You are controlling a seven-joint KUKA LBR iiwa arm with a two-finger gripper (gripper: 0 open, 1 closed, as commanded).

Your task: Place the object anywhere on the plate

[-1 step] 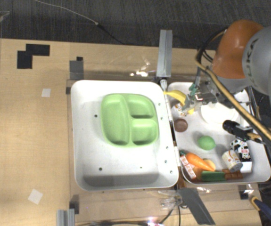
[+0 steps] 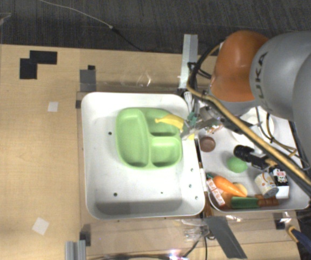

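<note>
A green divided plate [image 2: 144, 140] lies in the left white bin [image 2: 101, 188], toward its upper right. A small yellow banana [image 2: 169, 122] sits over the plate's upper right compartment, its right end reaching into my gripper [image 2: 190, 125]. The gripper hangs at the plate's right edge, just above the wall between the two bins, shut on the banana's end. The grey arm with its orange band [image 2: 236, 64] reaches in from the upper right and hides part of the right bin.
The right bin [image 2: 301, 202] holds several things: a brown round piece [image 2: 206, 143], a green ball [image 2: 237, 164], an orange carrot [image 2: 231, 187], a dark green stick [image 2: 244, 202] and a small can [image 2: 265, 184]. Cables run across it.
</note>
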